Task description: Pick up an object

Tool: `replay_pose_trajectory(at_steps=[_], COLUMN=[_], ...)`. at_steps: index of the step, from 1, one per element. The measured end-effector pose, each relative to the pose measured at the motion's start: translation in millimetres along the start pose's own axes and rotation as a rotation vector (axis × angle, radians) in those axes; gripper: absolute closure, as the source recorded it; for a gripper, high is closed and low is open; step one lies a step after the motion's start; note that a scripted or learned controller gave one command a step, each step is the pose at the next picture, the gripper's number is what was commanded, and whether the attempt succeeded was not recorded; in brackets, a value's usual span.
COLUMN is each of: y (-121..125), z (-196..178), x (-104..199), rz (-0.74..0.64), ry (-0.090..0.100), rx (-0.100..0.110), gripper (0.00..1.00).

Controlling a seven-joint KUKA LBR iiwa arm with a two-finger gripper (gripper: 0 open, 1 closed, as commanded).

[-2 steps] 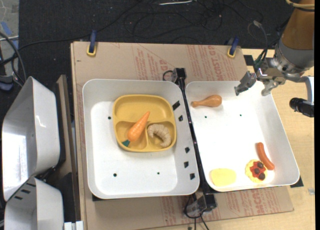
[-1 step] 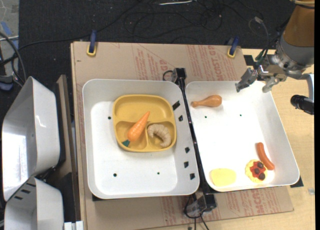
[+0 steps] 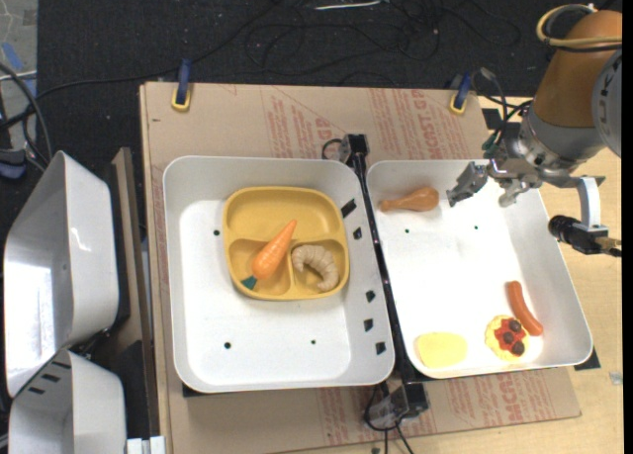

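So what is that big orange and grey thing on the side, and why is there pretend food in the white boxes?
That is a robot arm. At its end is a gripper, like a two-finger hand, hanging over the right bin. It holds nothing right now. One camera looks down from above the bench. The robot's job is to pick something up. In the right bin lie a toy drumstick, a sausage, a yellow flat piece and a small pizza. The left bin holds a yellow divided plate with a carrot and a shrimp on it.
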State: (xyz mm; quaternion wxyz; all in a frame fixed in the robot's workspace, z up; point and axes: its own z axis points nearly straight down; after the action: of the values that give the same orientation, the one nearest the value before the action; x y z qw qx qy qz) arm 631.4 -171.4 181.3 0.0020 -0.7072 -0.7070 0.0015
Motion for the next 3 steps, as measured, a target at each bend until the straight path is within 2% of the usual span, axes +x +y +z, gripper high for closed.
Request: replay_pose_trajectory(at_steps=[2, 3], y=[-3.4, -1.9], z=[91.7, 78.4], x=[10.4, 10.3], rz=[-0.001, -0.002], ry=[0.0, -0.002], rx=[-0.001, -0.007], gripper=[0.0, 1.0])
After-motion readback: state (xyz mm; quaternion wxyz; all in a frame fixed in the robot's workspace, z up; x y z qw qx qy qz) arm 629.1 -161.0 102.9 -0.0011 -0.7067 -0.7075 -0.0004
